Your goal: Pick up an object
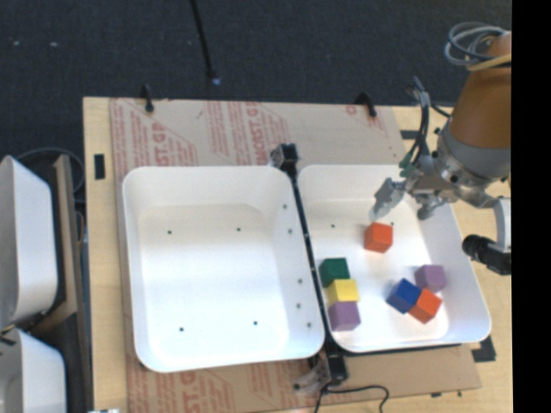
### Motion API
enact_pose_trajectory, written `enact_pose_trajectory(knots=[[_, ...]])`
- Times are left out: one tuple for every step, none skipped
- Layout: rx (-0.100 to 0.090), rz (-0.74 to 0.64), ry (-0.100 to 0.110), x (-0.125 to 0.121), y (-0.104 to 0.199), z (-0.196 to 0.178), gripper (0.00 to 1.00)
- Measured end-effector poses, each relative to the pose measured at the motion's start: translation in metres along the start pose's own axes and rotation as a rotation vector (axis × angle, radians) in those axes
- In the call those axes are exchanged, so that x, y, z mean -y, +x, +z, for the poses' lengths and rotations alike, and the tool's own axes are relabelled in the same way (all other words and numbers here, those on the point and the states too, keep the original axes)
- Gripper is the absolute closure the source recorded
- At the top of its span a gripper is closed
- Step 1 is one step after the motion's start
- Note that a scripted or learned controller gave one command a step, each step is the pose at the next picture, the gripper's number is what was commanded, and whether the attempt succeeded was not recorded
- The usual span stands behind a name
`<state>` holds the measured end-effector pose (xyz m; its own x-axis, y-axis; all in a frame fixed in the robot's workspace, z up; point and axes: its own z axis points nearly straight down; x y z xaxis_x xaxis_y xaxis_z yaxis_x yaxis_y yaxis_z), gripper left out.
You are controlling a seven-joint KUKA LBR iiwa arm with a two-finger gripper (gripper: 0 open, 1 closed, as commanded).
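Approach step, nothing grasped yet. The gripper (406, 198) hung over the back of the right bin (469, 321), fingers spread apart and empty, one finger (385, 198) above and just behind the orange cube (378, 237). Likely target was that cube, sitting alone mid-bin, apart from the green cube (334, 270), yellow cube (345, 291) and purple cube (344, 315) stacked in a column. Next move likely called for shifting forward, descending to straddle it. Cube had no long axis; faces sat slightly rotated against the bin walls.
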<state>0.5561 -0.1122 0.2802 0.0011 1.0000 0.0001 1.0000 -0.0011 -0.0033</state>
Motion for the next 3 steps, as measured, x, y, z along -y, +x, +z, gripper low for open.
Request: enact_pose_trajectory(knots=[[0.0, 0.0, -0.004, -0.001, 0.0, -0.002, 0.0], [0.0, 0.0, 0.0, -0.008, -0.007, 0.047, 0.0], [0.0, 0.0, 0.0, -0.007, 0.003, 0.097, 0.0]])
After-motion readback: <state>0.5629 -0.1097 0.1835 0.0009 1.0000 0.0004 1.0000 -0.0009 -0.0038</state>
